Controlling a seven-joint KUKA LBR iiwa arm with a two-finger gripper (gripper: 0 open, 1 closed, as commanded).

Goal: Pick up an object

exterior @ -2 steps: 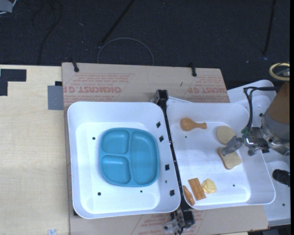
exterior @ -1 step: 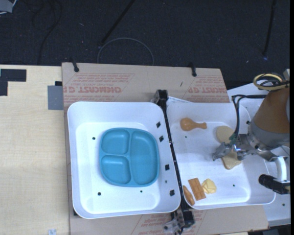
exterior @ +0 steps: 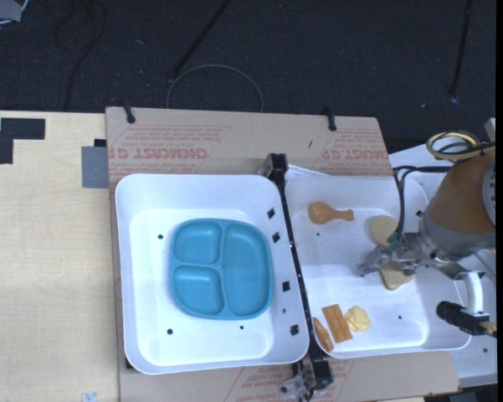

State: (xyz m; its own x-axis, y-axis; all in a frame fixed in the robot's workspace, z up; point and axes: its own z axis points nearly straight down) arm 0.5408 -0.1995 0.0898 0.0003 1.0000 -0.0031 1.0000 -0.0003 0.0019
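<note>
Hovering my end effector (exterior: 391, 265) low in the right bin (exterior: 351, 342) over a tan object (exterior: 394, 279), positioned for grasping; finger state indeterminable.

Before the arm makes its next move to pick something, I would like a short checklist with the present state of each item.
1. Gripper is over the right bin: ok.
2. A target lies under it, the tan piece beside the pale round piece: ok.
3. Something is held between the fingers: cannot tell.
4. Other choices lie apart from the arm, the drumstick-shaped toy and the food pieces near the front wall: ok.
5. Blue divided plate sits flat in the left bin, away from the arm: ok.
</note>
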